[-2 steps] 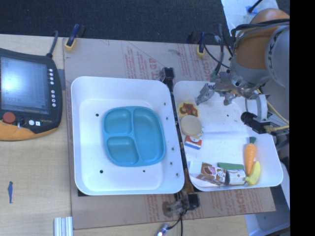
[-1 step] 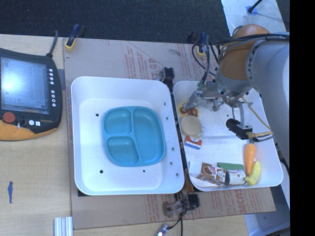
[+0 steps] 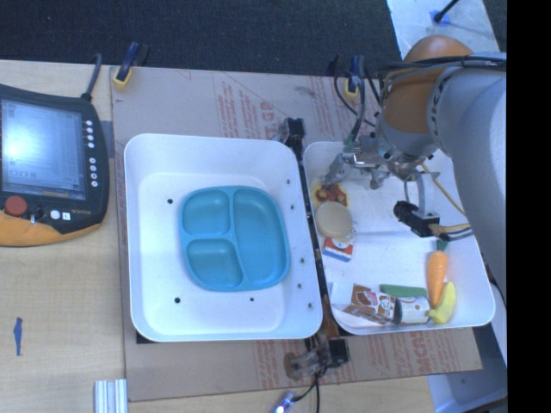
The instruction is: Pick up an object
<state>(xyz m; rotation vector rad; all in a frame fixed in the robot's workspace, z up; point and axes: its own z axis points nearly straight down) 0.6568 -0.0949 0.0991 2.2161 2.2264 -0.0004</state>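
Below the hand, a round tan object lies ungrasped. Approach step in hand; finger opening cannot be told. Next: descend, centred over object.

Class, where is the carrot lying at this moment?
The carrot lies in the right bin, near its right wall, just above the banana at the bin's lower right corner.

Lighting was bright and even from overhead. The white bin left of the gripper glared, nearly washing out its rim. The arm above the gripper threw a soft shadow beneath it. The pendant screen, far left of the gripper, was overexposed. Overall the frame was soft, with small items below the gripper blurred.
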